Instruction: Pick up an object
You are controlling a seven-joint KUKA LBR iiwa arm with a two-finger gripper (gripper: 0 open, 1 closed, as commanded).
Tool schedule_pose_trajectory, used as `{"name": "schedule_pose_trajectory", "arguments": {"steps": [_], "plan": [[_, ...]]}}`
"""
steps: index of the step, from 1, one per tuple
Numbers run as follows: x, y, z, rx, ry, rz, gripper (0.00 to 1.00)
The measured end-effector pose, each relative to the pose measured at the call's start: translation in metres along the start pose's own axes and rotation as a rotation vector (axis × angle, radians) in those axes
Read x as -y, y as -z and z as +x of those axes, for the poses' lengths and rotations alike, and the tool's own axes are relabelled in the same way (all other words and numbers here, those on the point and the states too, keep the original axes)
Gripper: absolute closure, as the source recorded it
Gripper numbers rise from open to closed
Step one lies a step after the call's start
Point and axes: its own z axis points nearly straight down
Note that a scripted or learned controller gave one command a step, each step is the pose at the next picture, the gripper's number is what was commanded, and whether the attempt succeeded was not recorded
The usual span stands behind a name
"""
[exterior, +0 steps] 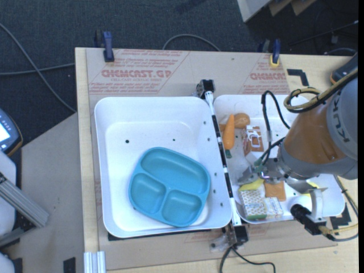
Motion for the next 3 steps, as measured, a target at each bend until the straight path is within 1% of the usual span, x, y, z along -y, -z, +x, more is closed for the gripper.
{"name": "schedule_pose_trajectory", "arguments": {"steps": [1, 2, 3], "plan": [[-0.007, -0.001, -0.002, -0.001, 0.001, 0.004, 0.00], [-0.009, 0.011, -0.003, 0.004, -0.001, -0.004, 1.00], [-0.067, 0.103, 0.063, -0.003, 0.010, -0.006, 1.00]]}}
